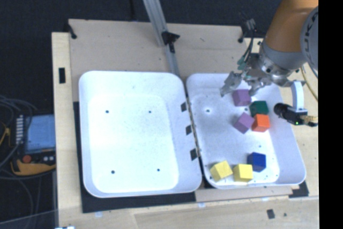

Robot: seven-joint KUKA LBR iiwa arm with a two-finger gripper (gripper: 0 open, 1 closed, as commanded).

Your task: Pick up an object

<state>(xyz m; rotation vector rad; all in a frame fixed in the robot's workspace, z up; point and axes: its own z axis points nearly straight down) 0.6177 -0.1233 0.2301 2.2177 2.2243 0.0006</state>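
You have 2 white bins side by side on the surface [123, 45]. Take the right bin [214, 131] as your landmark; all 7 blocks lie inside it. The gripper [242, 85] hangs over its far part, its fingers [229, 86] spread, with a purple block [241, 97] just beneath them; you cannot tell whether they touch it. Nearer the bin's middle sits a second purple block [244, 122], touching an orange block [261, 123], with a green block [259, 108] just behind the orange one. Along the bin's near edge you see 2 yellow blocks, one [221, 170] beside the other [243, 172], and a blue block [257, 161] just right of them. The left bin [134, 131] lies against the right bin's left wall.
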